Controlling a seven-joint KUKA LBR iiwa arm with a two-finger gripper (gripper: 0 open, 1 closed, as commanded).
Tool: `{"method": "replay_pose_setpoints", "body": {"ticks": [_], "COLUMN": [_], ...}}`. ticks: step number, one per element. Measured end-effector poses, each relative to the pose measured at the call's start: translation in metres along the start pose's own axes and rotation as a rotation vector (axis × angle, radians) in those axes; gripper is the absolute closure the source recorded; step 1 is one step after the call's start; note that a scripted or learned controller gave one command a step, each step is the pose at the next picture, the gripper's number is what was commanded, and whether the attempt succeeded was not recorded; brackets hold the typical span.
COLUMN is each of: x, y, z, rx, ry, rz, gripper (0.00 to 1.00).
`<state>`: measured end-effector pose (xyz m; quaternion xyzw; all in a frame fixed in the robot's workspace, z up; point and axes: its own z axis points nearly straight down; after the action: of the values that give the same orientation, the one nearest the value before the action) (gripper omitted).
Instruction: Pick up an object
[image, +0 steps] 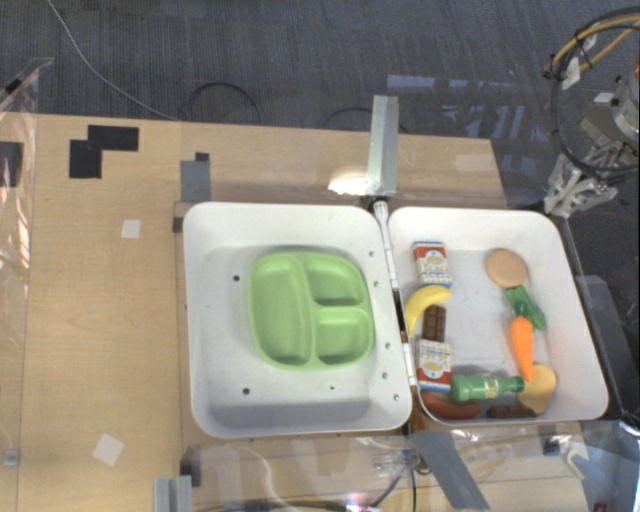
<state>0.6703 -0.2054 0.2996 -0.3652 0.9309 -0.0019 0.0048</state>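
Hung the gripper (578, 192) just outside the far right corner of the right bin (566, 300), clear of every object; could not tell whether spread or closed at this size. Held nothing visible.

Lay nearest, down and leftward from the gripper inside that bin: a tan round piece (506, 267), then a carrot (522, 346) beyond it, long axis running away from the gripper toward the bin's near rim, leafy end closer. Sat farther left, along the dividing wall, a banana (423, 301) and a chocolate bar (433, 322), with a green bottle (486, 385) lying crosswise near the front rim. Rested farthest off, in the left bin (215, 400), a green divided plate (308, 308).

Probably called for a short reach down and left.
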Motion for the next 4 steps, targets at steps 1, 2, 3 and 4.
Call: {"method": "replay_pose_setpoints", "body": {"ticks": [1,2,3,4], "x": [-0.001,0.000,-0.002,-0.034], "y": [0.001,0.002,0.001,0.034], "z": [0.020,0.036,0.028,-0.067], "rx": [0.001,0.001,0.001,0.011], "ry": [-0.001,-0.001,-0.001,-0.005], "rz": [-0.248,-0.479,-0.650,-0.587], "gripper": [1.00,1.00,1.00,1.00]}}
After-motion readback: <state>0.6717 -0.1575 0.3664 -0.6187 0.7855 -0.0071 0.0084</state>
